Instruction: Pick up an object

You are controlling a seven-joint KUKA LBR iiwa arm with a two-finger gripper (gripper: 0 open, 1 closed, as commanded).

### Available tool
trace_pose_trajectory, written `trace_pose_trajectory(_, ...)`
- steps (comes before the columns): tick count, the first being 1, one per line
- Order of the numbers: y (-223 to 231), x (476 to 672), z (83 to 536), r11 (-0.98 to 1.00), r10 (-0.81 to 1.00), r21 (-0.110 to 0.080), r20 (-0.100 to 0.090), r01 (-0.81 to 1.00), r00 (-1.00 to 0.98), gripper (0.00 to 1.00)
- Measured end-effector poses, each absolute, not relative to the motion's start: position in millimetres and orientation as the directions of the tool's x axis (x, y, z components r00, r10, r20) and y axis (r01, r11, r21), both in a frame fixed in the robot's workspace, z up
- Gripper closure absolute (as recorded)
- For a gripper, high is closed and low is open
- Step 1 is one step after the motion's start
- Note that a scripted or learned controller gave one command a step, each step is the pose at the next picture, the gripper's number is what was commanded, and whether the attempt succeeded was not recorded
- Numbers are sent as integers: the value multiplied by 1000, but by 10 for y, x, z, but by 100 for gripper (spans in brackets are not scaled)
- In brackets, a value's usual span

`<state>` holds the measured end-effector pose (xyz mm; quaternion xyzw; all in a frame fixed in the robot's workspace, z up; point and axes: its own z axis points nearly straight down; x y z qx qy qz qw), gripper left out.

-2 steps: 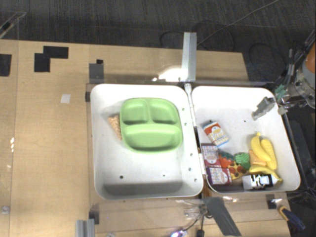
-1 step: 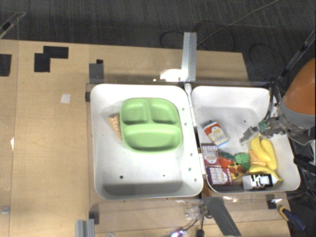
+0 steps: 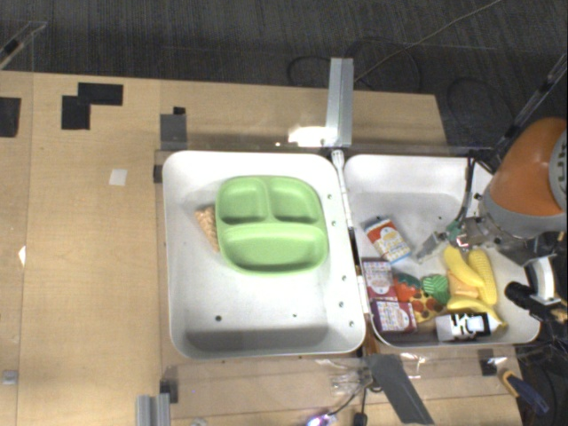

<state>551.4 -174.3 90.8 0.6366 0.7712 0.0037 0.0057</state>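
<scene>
I had the arm's two-finger gripper (image 3: pixel 437 240) low in the shallow white right bin (image 3: pixel 399 180), beside the yellow plastic bananas (image 3: pixel 470 275) piled along the near wall, but honestly couldn't tell its grip state.

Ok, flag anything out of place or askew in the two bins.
The green divided tray in the left bin lies on top of a tan, textured item, hiding most of it. In the right bin, the small items are heaped against the near edge, overlapping, with the yellow pieces among them.

Grey arm (image 3: pixel 532 204), orange wrist band
</scene>
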Motion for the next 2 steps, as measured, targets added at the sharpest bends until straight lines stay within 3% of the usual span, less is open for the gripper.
trace_pose_trajectory(1,-1722,5543,1015,191,982,19,-2,981,-191,100)
trace_pose_trajectory(2,-1238,5858,1940,50,999,4,-1,999,-50,100)
